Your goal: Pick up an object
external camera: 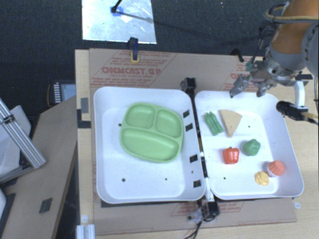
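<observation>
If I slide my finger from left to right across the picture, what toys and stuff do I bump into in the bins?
Green divided plate → green beans → tan wedge → green broccoli → orange-and-white piece.

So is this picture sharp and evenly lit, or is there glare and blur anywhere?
In the camera view, the shiny sheet at the top throws back bright glare; the two white bins look evenly lit with only soft shadows under the toy foods; the green tray is crisp enough, while the gripper and arm look slightly soft; the whole image is a bit grainy.
</observation>
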Robot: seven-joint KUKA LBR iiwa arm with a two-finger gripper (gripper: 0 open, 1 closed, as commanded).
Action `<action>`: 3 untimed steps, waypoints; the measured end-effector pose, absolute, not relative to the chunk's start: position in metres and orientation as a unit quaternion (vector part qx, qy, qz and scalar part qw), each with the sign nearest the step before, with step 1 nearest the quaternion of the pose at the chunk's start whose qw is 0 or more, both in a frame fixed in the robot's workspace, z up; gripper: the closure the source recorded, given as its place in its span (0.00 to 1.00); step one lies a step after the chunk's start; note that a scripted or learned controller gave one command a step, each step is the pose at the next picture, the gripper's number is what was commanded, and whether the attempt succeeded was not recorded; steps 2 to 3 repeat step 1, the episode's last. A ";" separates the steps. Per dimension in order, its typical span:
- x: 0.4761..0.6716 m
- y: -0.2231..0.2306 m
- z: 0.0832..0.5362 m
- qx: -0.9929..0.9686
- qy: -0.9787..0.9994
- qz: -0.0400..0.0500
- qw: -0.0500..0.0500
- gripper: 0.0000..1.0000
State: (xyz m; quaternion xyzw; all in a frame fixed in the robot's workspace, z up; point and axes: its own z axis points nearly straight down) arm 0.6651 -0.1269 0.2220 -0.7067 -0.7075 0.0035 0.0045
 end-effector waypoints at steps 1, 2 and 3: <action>0.667 -0.127 0.231 -0.706 -0.708 -0.001 -0.001 0.00; 0.667 -0.127 0.231 -0.706 -0.708 -0.001 -0.001 0.00; 0.667 -0.127 0.231 -0.706 -0.708 -0.001 -0.001 0.00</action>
